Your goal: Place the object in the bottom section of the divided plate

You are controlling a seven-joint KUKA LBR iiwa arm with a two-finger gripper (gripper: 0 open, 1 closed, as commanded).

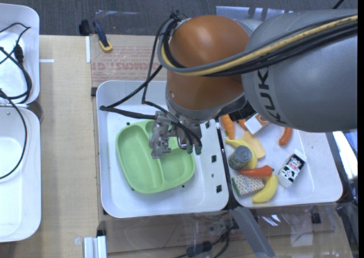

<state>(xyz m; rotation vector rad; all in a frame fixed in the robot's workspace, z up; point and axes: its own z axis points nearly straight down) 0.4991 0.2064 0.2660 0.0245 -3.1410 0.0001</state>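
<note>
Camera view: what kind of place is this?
Probably a robot lab pick-and-place bench: a KUKA arm over two white bins, a green divided plate in one, toy food in the other, cables around.

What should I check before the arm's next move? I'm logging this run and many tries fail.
1. Green divided plate lies flat in the left bin: ok.
2. Gripper sits above the plate: ok.
3. Object between the fingers: cannot tell.
4. Plate's bottom section free of clutter: ok.
5. Spare items, such as the banana and the toy cow carton, lie in the right bin: ok.
</note>
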